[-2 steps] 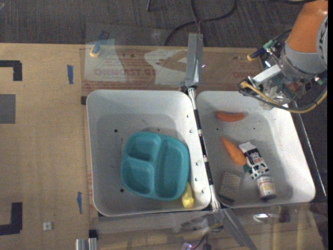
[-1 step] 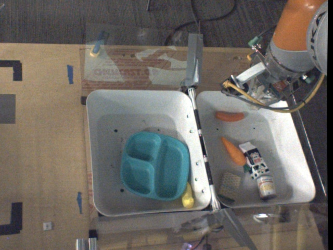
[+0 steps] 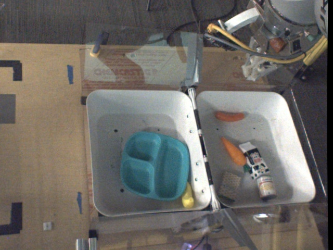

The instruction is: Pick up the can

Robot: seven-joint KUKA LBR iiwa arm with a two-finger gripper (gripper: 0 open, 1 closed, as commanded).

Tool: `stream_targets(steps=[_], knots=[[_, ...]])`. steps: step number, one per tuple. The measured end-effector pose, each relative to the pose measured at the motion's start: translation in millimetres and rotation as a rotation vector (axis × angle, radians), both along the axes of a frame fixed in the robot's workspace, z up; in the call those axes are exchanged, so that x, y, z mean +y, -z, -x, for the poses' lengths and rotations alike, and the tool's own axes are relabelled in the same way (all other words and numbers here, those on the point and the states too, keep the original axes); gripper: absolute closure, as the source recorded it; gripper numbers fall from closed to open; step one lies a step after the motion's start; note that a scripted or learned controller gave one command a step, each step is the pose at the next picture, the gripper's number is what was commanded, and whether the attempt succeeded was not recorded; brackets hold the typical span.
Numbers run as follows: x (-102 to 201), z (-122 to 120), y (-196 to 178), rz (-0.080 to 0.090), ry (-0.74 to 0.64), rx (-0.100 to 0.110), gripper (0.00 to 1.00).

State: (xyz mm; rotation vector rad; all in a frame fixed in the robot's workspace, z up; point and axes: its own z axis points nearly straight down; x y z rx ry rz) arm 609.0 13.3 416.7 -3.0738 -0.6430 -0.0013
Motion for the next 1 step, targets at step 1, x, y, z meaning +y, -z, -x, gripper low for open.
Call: stream_targets(steps=[1], knots=[[38.0, -48.1, -18.4, 0.000, 0.192, -0.002, 1.00]])
